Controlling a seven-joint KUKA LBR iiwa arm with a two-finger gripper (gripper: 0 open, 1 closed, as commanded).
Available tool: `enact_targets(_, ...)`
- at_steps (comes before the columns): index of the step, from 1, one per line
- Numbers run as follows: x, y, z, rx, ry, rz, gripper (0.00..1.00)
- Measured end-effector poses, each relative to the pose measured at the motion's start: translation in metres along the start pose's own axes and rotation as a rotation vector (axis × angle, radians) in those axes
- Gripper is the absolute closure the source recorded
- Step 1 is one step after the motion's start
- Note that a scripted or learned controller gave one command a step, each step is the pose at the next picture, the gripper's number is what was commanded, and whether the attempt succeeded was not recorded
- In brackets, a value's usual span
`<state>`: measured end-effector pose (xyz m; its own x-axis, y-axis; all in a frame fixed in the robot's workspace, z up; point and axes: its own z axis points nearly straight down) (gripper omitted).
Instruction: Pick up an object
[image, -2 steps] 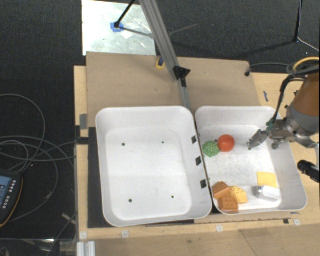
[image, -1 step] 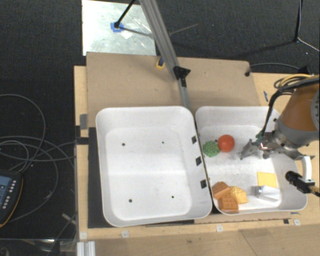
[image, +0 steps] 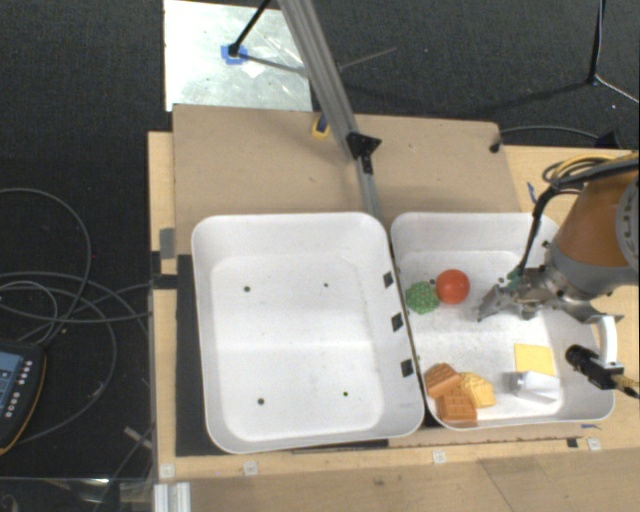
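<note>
Brown bench (image: 260, 160), dark floor, loose cables at 9 o'clock. Two white bins; left bin (image: 300, 235) bare. Right bin (image: 470, 232): red ball (image: 453, 286) beside green lump (image: 422, 298), yellow block (image: 535, 358), orange waffle pieces (image: 455, 393) at 6 o'clock. Gripper (image: 490, 305) at 3 o'clock of ball, fingers spread, holding nothing.

Ball (image: 453, 286) in right bin (image: 470, 232)

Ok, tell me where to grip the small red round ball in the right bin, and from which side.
Grip the small red round ball across its middle, coming straight down. It is round, so any width serves, but the green bumpy ball touches its left, so probably close the fingers front to back.
</note>
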<state>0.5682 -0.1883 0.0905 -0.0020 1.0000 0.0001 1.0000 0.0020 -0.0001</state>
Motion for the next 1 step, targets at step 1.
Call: enact_targets(1,-0.0005,0.0011,-0.0117,-0.004,-0.001,0.0,1.0)
